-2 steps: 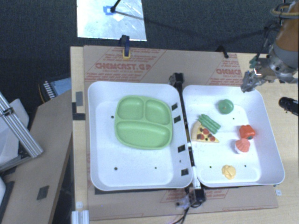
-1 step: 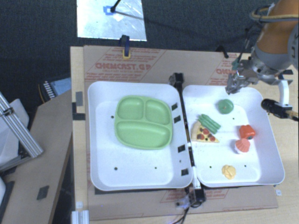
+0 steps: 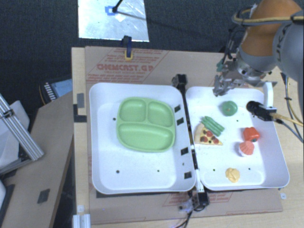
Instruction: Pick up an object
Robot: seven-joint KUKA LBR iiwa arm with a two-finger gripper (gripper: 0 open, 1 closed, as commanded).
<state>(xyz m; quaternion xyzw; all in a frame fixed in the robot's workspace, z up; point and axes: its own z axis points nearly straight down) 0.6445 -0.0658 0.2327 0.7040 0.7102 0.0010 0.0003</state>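
Camera view | gripper (image 3: 221, 90) over right bin (image 3: 275, 175), far edge; jaw state cannot be told | nearest target green round piece (image 3: 229, 108), just beside, untouched | risk: descent lands on the bin floor short of it, or clips pizza slice (image 3: 207, 136) | green tray (image 3: 145, 124) in left bin, well clear

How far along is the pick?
Done: the arm has reached the right bin; the hand sits at its far edge, near the green round piece. In hand: nothing visibly. Left: grasp and lift. The pizza slice, tomato and yellow piece all lie in the bin.
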